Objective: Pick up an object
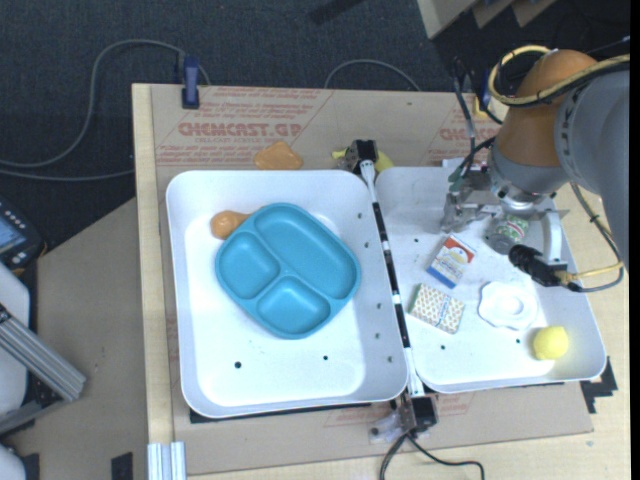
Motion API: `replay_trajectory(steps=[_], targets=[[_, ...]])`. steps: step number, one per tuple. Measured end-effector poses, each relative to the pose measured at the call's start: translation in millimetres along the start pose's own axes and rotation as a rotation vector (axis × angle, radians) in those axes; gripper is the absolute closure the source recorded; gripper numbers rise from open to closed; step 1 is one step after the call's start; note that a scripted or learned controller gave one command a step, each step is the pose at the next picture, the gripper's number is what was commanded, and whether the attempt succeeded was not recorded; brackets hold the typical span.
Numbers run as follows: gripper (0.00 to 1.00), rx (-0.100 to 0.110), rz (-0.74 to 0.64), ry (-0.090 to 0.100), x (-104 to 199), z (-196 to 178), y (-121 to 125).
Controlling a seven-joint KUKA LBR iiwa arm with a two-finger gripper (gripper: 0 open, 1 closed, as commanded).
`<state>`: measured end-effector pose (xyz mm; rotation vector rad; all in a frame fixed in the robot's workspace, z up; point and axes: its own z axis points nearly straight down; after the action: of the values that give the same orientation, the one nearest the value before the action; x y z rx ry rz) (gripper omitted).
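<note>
The gripper (470, 208) sat low in the right bin (590, 343), toward that bin's 12 o'clock edge; whether it was apart or together could not be told. A small blue-and-white carton (450, 262) lay at its 6 o'clock. A checkered packet (438, 308), a white disc (506, 305) and a yellow ball (549, 343) lay nearer 5 o'clock. The left bin (200, 368) held a blue divided tray (288, 268).

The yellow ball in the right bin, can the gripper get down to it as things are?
Probably yes. The yellow ball lies apart in the right bin's near corner, nothing above it.
</note>
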<state>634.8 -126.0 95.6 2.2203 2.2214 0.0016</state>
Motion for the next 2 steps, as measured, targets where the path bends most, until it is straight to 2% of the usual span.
replay_trajectory(steps=[1,2], targets=[[0.0,0.001,0.0,0.0,0,1,0],[0.0,0.007,0.001,0.002,17,12,-33]])
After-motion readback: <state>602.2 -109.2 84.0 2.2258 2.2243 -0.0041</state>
